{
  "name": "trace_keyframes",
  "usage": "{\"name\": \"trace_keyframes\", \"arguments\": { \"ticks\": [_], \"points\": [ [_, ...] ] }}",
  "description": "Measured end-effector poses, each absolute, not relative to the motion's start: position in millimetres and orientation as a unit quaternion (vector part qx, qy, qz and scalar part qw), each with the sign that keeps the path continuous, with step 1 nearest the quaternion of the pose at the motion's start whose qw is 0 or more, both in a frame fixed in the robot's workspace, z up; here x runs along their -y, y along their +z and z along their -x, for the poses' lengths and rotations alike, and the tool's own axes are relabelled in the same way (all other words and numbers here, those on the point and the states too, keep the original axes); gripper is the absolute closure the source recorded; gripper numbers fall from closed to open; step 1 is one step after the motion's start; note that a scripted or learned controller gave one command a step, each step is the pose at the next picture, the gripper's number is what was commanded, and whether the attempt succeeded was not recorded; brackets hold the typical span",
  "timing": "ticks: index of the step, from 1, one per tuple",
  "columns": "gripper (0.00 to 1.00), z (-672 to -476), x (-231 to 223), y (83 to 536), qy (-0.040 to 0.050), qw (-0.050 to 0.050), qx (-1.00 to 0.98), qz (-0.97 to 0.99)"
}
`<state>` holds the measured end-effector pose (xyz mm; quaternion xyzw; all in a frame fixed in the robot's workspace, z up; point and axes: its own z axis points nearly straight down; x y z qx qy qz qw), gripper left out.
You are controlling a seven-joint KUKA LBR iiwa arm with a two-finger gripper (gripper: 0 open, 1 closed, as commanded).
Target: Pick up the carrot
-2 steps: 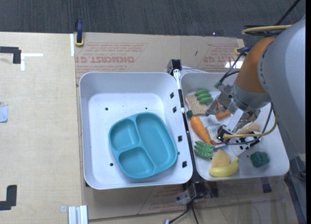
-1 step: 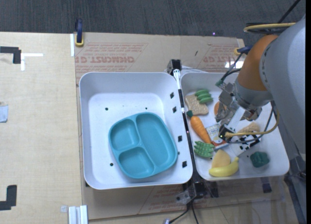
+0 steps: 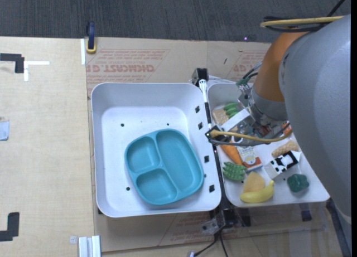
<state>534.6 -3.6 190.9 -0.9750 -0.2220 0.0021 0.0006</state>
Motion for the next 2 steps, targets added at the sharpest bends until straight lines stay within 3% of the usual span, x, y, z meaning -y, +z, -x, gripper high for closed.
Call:
{"name": "trace_keyframes", "arguments": {
  "ticks": [1,2],
  "points": [
    [0.0,-534.6,3.6,190.9,0.0021,0.0,0.223,0.975],
    [0.0,-477.3,11.4,190.5,0.0031,0.001,0.23,0.973]
  ]
}}
